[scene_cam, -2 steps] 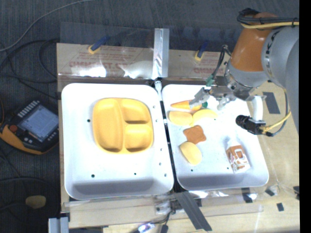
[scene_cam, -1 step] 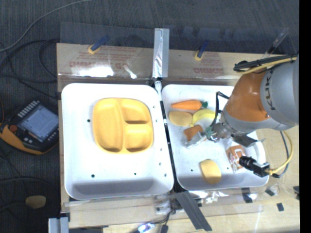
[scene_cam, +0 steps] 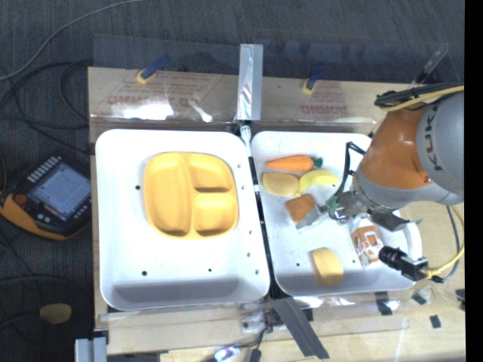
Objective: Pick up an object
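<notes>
The right bin point(scene_cam: 287, 277) holds several pieces of toy food. An orange carrot point(scene_cam: 289, 163) lies at its far side, with a pale yellow rounded piece point(scene_cam: 280, 183) and a yellow banana-like piece point(scene_cam: 320, 178) just below it. An orange-brown chunk point(scene_cam: 301, 207) sits near the middle. A yellow block point(scene_cam: 327, 265) lies at the near side, and a small white and orange carton point(scene_cam: 365, 245) lies to its right. My gripper point(scene_cam: 334, 208) is low in the right bin, just right of the orange-brown chunk and below the banana-like piece. Nothing is seen held in it.
The left bin point(scene_cam: 121, 262) holds a yellow divided tray point(scene_cam: 190, 193). The grey arm with its orange band point(scene_cam: 396, 161) covers the right bin's right side. A handheld controller point(scene_cam: 47, 194) lies on the floor at the left, and cables run along the bench's right edge.
</notes>
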Available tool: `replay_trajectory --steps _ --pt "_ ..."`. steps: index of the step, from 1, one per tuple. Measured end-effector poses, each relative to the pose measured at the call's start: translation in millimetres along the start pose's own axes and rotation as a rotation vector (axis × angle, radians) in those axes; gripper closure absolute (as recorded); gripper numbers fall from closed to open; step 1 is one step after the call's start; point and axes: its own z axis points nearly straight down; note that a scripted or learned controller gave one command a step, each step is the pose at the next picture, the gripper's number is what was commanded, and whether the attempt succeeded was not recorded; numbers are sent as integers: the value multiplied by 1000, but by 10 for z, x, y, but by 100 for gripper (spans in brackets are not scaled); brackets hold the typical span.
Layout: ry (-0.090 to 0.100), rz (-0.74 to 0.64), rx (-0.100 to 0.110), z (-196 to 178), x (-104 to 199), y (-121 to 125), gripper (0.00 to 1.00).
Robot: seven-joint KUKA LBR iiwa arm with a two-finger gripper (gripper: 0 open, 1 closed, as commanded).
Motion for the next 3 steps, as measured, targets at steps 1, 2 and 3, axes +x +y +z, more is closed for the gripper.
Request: replay_trajectory --steps 1,2,3 --pt "-5 26 -11 332 -89 668 0" --pt "0 -204 9 344 -354 1156 0" --pt "-4 58 -10 337 -365 971 0"
